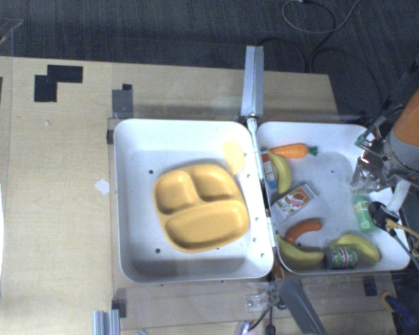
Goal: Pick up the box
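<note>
Small printed box flat at centre of right bin, banana just beside it, gripper near bin's right wall, finger state indiscernible

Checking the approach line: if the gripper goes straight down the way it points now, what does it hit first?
Probably bare floor of the right bin near its right wall. The gripper sits well right of the box; depth is unclear.

Wooden bench under two white bins

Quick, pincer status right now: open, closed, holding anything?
Pincer: cannot be told; it sits at the right bin's far right edge, apart from the box.
</note>
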Action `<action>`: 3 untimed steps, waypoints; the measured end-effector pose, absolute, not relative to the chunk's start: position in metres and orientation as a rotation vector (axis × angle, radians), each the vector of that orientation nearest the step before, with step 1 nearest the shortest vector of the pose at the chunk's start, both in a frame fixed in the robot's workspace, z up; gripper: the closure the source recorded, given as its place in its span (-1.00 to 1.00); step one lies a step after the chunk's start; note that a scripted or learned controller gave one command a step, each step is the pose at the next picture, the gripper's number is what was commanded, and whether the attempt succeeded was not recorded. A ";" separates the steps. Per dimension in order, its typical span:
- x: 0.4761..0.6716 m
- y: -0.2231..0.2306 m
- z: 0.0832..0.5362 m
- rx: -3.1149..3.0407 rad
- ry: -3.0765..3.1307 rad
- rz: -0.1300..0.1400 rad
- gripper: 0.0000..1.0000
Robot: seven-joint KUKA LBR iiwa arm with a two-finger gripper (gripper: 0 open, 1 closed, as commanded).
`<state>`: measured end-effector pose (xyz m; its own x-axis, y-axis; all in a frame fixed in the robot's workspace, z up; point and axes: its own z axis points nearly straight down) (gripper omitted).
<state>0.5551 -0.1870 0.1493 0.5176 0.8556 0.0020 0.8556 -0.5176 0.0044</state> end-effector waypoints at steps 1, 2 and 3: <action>0.491 -0.148 0.090 2.847 1.313 0.017 1.00; 0.492 -0.175 0.090 3.025 0.832 0.023 1.00; 0.492 -0.094 0.091 3.090 0.532 0.026 1.00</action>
<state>0.4922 -0.0945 0.0905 0.9422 0.3347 0.0157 0.3346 -0.9423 0.0086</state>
